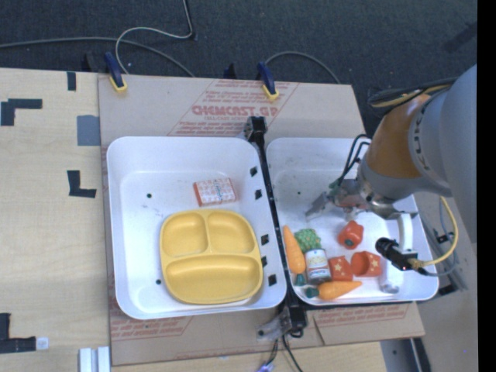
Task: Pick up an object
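Red pepper (351,234) just beside gripper (325,201), apart.

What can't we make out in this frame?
- Gripper: small and blurred in the camera view; finger state unclear.
- Can: label too small to read.
- Right bin: far-right part hidden by the arm.
- Card in left bin: print too small.

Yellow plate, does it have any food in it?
Empty. The yellow plate in the left bin shows bare yellow in all three sections.
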Robot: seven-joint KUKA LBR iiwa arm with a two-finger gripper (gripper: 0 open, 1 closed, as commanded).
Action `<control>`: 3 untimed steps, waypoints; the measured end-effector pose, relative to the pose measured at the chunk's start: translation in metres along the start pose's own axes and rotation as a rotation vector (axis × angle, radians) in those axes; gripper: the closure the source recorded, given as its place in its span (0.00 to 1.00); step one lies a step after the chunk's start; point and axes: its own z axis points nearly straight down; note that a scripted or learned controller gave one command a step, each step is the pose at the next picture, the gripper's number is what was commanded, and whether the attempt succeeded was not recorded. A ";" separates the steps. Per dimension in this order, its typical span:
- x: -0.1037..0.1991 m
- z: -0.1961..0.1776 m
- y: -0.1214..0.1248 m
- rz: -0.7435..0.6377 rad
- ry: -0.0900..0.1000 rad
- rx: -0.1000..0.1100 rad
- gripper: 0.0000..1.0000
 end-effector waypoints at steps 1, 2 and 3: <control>-0.017 0.000 -0.053 0.003 -0.002 0.001 0.00; -0.017 -0.011 -0.051 0.002 -0.004 -0.003 1.00; -0.030 -0.095 -0.063 0.003 0.001 0.008 1.00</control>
